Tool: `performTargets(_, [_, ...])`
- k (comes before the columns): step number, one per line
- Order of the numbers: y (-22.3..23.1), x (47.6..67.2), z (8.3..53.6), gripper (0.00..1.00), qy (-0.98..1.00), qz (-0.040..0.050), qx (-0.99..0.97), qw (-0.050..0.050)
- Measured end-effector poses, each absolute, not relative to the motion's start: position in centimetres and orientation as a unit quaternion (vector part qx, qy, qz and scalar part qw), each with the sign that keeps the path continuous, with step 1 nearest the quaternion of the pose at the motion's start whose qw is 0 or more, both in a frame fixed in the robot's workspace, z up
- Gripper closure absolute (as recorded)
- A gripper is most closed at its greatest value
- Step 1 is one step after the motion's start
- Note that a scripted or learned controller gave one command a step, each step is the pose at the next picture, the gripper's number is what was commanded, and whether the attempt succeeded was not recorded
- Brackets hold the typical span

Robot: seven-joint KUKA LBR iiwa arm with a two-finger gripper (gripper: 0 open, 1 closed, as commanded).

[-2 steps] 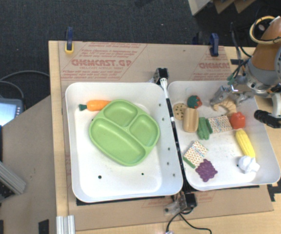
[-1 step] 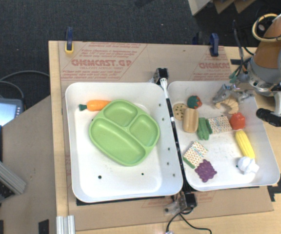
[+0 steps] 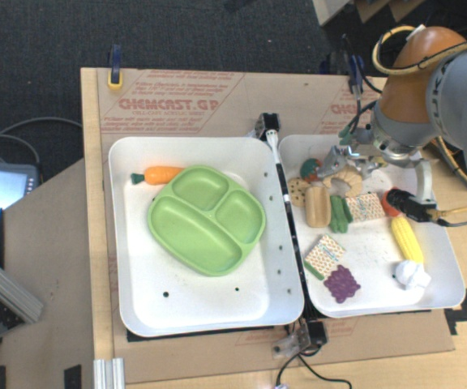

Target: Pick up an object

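Camera view shows you the jaws (image 3: 349,159) low over the right bin's (image 3: 452,286) far-left corner among small toys; you cannot tell their state. Green plate (image 3: 207,219) and carrot (image 3: 159,175) lie in the left bin (image 3: 128,250).

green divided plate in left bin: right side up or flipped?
Right side up: the green three-compartment plate shows its recessed compartments, lying flat in the left white bin.

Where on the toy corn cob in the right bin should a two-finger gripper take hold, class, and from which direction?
Probably at the middle of the corn cob, coming straight down from above. It lies flat and long, running up and down the view, so the jaws would best close across its narrow width. The bin floor beside its middle looks bare; a white object sits at its lower end and a red piece near its upper end.
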State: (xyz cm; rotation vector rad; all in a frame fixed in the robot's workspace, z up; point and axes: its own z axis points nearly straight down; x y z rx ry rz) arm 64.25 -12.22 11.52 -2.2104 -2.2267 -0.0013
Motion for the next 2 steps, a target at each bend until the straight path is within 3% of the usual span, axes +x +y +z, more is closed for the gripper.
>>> performTargets(1, [-13.4,59.4,18.8,1.00,-0.707,0.0000,-0.708,0.000])
performTargets(2, [-4.4,54.8,18.7,1.00,-0.709,0.0005,-0.705,0.004])
